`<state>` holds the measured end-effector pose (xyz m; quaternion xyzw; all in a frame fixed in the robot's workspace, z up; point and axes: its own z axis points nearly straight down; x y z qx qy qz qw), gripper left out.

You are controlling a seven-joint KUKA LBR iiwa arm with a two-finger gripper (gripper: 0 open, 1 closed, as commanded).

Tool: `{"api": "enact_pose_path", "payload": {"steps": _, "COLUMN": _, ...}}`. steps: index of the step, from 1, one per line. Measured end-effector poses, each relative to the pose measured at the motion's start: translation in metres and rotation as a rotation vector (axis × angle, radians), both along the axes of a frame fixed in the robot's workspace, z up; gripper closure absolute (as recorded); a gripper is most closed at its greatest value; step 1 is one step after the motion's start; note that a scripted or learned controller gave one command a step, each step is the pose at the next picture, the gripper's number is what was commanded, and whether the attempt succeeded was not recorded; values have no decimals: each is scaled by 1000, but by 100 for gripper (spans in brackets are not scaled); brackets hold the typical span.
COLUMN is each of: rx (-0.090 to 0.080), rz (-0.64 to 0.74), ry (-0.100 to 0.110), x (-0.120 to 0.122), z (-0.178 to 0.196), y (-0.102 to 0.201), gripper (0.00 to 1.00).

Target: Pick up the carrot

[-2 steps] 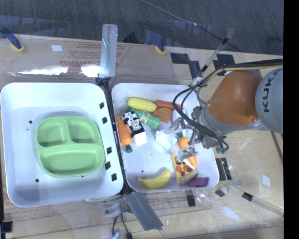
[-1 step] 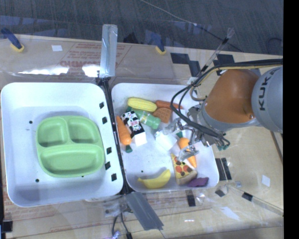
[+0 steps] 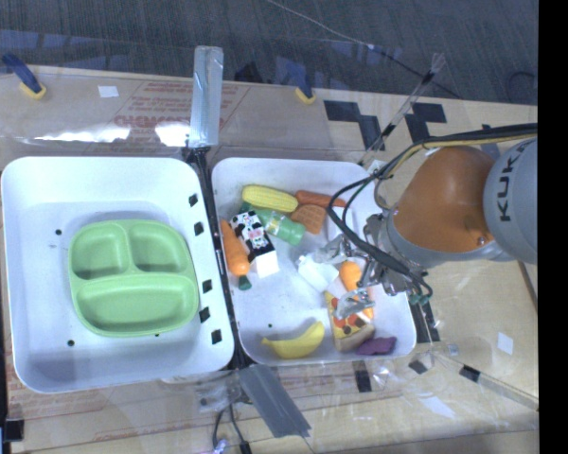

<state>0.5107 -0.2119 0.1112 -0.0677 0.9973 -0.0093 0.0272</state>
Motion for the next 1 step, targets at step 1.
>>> {"api": "enact_pose_path", "payload": {"steps": 1, "rx": -2, "rz": 8, "ry": -9, "x": 4, "z": 13, "y": 1, "gripper": 100}}
